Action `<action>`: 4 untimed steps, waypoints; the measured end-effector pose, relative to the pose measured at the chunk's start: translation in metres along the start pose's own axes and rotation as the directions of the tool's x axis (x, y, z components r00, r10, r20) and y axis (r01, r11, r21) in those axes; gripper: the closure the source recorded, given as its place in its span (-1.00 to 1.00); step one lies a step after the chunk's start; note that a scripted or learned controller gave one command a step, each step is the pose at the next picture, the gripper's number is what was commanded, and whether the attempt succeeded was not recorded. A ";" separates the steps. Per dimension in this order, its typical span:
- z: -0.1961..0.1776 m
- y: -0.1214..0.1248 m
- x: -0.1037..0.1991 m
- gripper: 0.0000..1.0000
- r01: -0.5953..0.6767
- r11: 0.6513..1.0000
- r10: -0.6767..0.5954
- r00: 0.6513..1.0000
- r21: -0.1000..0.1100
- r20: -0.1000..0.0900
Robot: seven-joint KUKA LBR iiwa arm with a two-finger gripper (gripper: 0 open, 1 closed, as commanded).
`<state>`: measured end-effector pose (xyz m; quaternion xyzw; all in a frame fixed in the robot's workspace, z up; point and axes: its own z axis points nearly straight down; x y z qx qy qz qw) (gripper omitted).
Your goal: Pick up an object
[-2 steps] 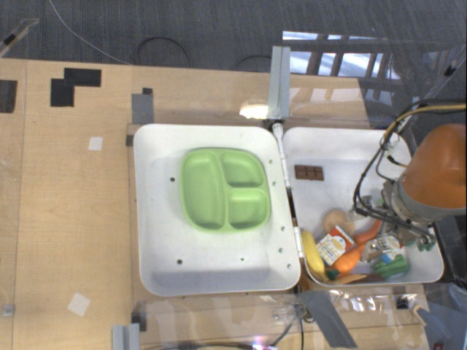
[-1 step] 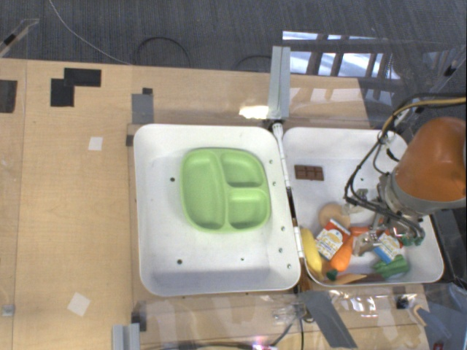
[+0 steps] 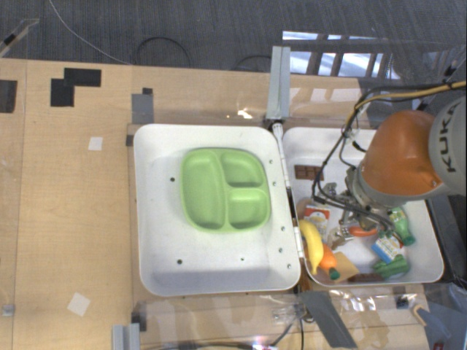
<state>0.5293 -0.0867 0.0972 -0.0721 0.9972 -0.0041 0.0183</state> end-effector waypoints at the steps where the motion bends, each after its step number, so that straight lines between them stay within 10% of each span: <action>1: -0.047 -0.082 -0.043 -1.00 -0.084 0.996 0.084 0.996 -0.002 -0.021; 2: 0.011 -0.118 -0.066 -1.00 -0.059 0.998 0.058 0.998 -0.004 -0.021; 3: 0.008 -0.042 -0.021 -1.00 -0.040 0.999 0.040 0.999 -0.008 -0.023; 4: -0.006 -0.043 -0.026 1.00 -0.036 0.999 0.036 0.999 -0.004 -0.008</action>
